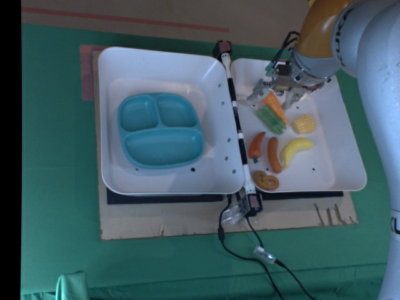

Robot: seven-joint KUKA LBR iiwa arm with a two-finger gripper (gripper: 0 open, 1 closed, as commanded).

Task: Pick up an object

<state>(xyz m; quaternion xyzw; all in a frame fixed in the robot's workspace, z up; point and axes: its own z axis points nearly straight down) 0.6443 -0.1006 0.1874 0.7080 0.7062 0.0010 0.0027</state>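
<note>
In the right bin (340, 167) lie several toy foods: an orange carrot (275, 107), a green pea pod (270, 120), a yellow corn cob (304, 124), a banana (295, 150), a red chilli (255, 145), a sausage (274, 154) and a pretzel (266, 180). My gripper (274, 96) is low over the far part of this bin. It is open, with one finger on each side of the carrot's upper end. The carrot still rests on the bin floor beside the pea pod.
The left bin (125, 64) holds a teal divided plate (161, 130). A black-and-white bar (234, 111) runs between the two bins. Cables (250, 242) trail across the green cloth in front. My arm (369, 36) comes in over the right bin's far right corner.
</note>
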